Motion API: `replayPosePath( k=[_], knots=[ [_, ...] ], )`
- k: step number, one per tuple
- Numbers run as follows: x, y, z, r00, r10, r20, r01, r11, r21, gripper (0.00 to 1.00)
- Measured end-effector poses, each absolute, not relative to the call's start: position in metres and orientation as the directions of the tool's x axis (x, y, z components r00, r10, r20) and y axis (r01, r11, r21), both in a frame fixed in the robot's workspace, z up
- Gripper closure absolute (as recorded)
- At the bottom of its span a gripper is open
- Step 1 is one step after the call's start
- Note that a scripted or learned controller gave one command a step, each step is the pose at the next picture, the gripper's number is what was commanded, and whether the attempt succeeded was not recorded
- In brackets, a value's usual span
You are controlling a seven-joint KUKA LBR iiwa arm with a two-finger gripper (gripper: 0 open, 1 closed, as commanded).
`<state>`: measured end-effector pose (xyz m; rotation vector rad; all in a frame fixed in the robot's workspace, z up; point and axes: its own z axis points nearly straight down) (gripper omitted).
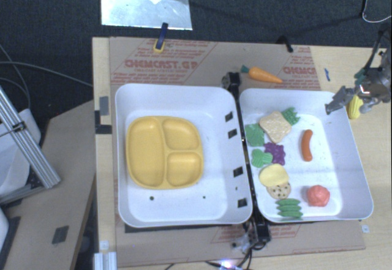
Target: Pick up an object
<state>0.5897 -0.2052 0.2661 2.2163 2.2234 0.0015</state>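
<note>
Tan bench (73,134) w/ a brown printed cardboard sheet (184,57) on top. Two white bins sit side by side on the sheet: left bin (122,140), right bin (352,165). A toy carrot (263,74) lies on the cardboard just behind the bins, near their join.

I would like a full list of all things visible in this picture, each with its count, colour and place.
shallow white bins: 2, white, side by side on bench
yellow divided plastic tray: 1, yellow, left bin
toy carrot: 1, orange, on bench behind the bins
toy sausage: 1, orange-red, right bin
toy cracker: 1, tan, right bin
toy grapes: 1, purple, right bin
toy cookie: 1, tan, right bin
toy pea pods: 1, green, right bin front
red round toy: 1, red, right bin
gripper: 1, grey, over right bin's far right corner
</note>
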Motion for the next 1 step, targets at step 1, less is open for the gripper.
replayPosePath(
  k=[1],
  knots=[
    [0.6535, -0.1761, 0.2117, -0.009, 1.0, 0.001, 1.0, 0.009, 0.001, 0.0]
  ],
)
